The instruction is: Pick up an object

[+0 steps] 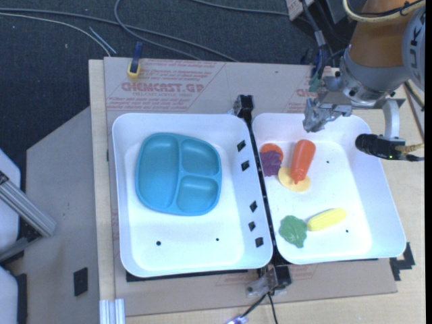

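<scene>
The green plastic broccoli toy and yellow plastic corn cob lay untouched, well below the claw. Nothing was lifted yet; whether the claw was released or clenched, I could not tell.

Robotics lab or test cell, not a home. Grey and orange industrial arm reaches in over a desk topped with a printed brown board. Two white bins sit side by side, joined by black clips. Loose cables trail across dark carpet. Toy plastic food and a blue divided plate serve as test props.
</scene>
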`<state>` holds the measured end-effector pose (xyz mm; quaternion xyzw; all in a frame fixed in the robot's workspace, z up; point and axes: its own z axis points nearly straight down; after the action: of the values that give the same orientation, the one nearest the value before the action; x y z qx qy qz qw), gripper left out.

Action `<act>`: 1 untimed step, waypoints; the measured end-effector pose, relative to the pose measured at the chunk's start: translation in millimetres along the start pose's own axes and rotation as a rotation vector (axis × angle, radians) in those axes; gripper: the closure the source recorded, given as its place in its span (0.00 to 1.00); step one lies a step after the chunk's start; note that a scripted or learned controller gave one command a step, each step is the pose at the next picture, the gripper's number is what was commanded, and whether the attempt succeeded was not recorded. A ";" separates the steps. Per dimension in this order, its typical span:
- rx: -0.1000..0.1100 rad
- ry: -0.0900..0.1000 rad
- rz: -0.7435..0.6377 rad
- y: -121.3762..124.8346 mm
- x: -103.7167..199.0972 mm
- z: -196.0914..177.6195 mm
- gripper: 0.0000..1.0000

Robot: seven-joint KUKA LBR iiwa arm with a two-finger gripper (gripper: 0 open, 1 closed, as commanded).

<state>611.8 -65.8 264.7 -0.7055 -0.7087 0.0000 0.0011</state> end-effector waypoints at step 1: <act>0.001 0.001 -0.002 10.2 61.0 12.9 1.00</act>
<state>621.7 -4.7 251.9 -0.7049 -0.7093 0.0000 0.0020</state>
